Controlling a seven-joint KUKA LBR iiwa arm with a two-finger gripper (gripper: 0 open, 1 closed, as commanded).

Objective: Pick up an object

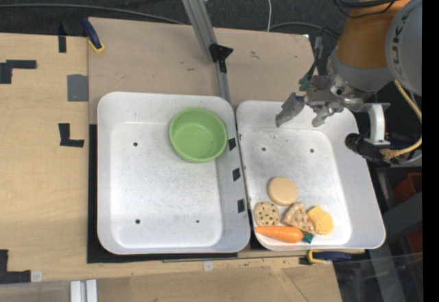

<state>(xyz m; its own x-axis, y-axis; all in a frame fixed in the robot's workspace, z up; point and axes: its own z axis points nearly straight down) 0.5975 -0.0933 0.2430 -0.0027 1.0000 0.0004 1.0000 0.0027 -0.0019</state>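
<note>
Two white bins: the left bin holds one green bowl. Below the parted, empty fingers of the gripper, the right bin holds five toy foods: a tan round biscuit, cookie, cracker, yellow corn, orange carrot.

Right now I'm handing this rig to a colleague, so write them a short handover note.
Gripper: open, holding nothing, above the right bin's far end.
Left bin: green bowl near its far right corner.
Right bin, near end: round cookie, waffle biscuit, carrot, corn piece, clustered together.
Done: nothing picked.
Left: lower onto one object and grasp it.
</note>
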